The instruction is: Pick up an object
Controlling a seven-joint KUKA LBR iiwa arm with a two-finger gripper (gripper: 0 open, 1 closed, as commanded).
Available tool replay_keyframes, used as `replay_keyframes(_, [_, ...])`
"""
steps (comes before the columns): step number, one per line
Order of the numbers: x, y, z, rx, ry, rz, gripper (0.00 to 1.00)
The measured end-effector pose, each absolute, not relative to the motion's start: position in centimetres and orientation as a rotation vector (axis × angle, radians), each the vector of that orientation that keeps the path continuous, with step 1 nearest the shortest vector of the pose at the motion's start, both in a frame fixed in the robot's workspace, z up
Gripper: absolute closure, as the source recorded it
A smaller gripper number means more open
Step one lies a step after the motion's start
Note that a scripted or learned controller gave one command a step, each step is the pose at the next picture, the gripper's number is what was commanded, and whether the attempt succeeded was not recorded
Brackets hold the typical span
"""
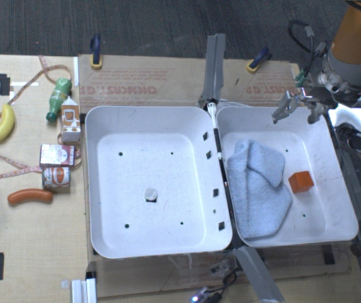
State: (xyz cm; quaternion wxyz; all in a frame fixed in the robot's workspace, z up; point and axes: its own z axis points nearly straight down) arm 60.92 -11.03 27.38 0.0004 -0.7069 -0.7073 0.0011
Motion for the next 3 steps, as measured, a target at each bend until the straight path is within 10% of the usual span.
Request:
replay_keyframes(2, [54.5,-20.2,9.1,-2.19,-2.251,0.002,0.0])
replay_keyframes(3, [54.5,-20.3,10.0,-2.193,-2.247,0.002,1.0])
